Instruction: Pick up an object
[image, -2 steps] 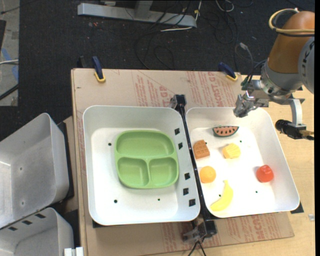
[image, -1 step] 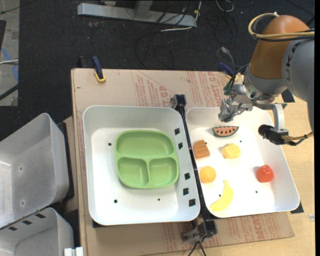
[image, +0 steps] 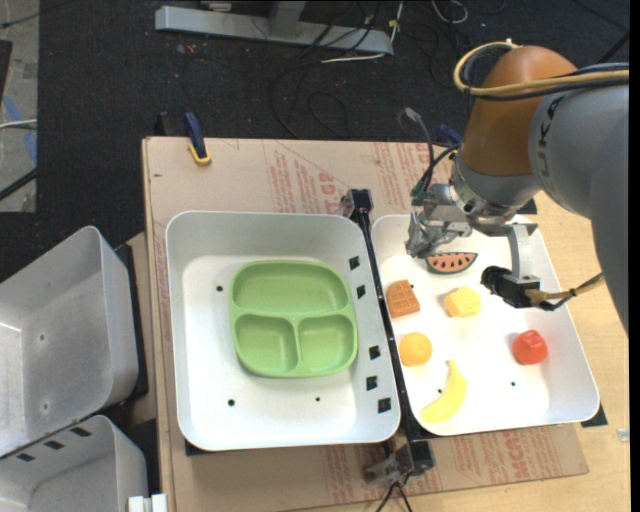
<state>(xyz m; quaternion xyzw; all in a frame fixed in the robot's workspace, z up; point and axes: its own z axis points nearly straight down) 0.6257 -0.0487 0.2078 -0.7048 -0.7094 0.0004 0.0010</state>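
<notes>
On the grey arm (image: 585, 140), part of "KUKA" reads, sideways

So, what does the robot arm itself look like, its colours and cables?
The grey metal arm has a rounded orange band above the wrist. A yellow cable loops over that band. Dark lettering marks the grey casing. The small metallic end effector carries thin wires.
</notes>
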